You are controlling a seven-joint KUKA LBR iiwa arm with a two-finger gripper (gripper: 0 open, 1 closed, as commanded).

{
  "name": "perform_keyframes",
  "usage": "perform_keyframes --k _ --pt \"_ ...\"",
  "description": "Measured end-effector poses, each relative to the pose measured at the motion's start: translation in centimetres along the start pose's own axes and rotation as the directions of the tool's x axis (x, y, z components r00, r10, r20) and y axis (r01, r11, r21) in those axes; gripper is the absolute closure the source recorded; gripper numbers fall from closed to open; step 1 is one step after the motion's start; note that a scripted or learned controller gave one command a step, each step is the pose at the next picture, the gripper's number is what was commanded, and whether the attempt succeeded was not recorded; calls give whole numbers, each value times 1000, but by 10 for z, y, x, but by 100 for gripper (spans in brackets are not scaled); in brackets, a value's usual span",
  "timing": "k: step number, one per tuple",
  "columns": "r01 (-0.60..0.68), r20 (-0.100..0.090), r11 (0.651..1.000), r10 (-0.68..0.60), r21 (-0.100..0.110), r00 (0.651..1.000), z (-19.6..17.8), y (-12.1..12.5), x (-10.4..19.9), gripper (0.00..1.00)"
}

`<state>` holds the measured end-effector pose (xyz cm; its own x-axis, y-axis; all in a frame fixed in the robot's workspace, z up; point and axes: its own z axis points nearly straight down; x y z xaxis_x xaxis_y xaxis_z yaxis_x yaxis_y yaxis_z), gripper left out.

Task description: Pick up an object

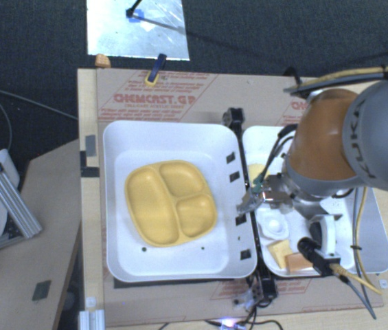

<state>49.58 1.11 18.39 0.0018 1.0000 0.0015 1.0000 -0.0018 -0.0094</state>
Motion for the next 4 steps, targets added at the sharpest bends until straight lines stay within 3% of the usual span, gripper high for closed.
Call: perform_keyframes --k 1,2,3,4 --pt "4 1 1000 -4 -18 1000 -80 -9 -14 0" --pt "6 2 1000 -6 -15 1000 -94 19 -15 0" --pt "0 4 1000 0 -8 1000 -25 70 -47 0" --pt "1 4 1000 -1 -16 1000 -1 142 -89 0"
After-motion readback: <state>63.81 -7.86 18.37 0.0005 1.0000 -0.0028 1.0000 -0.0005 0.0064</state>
